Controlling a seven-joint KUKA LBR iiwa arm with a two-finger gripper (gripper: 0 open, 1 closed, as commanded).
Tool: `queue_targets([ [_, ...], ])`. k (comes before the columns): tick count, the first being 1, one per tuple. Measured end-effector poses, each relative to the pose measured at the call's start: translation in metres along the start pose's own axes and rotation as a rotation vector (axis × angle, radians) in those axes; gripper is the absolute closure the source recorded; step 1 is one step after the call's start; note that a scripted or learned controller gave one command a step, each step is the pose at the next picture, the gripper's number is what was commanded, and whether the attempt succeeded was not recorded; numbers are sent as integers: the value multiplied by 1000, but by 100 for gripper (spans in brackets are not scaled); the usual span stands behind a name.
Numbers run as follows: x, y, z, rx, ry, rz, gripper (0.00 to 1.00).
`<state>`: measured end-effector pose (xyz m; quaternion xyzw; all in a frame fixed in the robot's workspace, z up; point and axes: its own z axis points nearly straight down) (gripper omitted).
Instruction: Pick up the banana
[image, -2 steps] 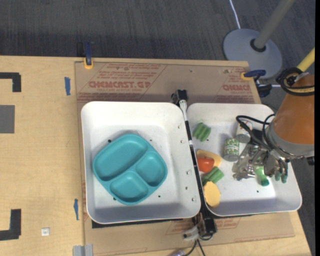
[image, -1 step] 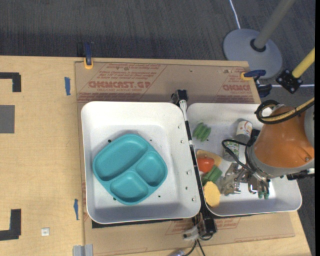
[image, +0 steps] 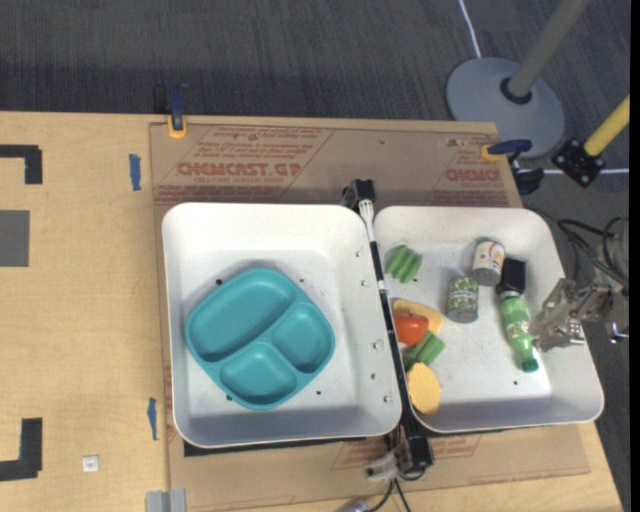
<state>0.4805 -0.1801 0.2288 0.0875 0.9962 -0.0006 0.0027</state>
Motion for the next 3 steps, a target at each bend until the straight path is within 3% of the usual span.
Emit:
queue_targets([
  [1,0,1,0,-1,1,-1,0],
  [2,13,68,67,-1,5,275,0],
  [3,-5,20,142,0,0,316,0],
])
